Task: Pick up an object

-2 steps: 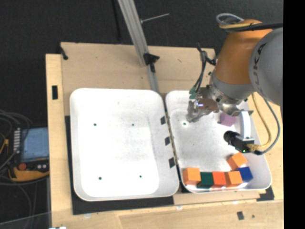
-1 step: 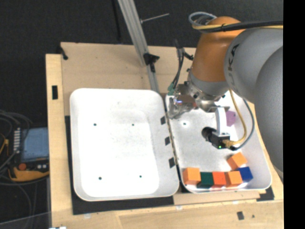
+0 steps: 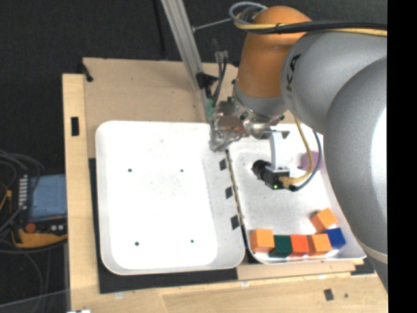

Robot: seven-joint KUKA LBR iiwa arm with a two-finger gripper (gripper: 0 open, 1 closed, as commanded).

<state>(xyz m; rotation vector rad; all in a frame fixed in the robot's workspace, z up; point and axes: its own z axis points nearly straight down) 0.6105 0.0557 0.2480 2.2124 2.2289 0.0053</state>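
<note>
Several small blocks lie along the near edge of the right bin (image 3: 260, 201): an orange block (image 3: 262, 239), a green block (image 3: 282, 245), a red-orange block (image 3: 300, 243), another orange block (image 3: 319, 242), a blue block (image 3: 335, 237) and an orange block (image 3: 324, 219) set behind them. A pale purple piece (image 3: 312, 158) peeks out beside the arm. My gripper (image 3: 223, 133) hangs at the far left corner of the right bin, near the divide between the bins, well away from the blocks. Nothing shows in its grasp.
The left bin (image 3: 156, 194) lies beside the right one. A slanted metal rail (image 3: 182, 38) rises behind the bins. The large grey arm covers the right bin's far right. A blue device (image 3: 47, 197) and cables sit left of the bench.
</note>
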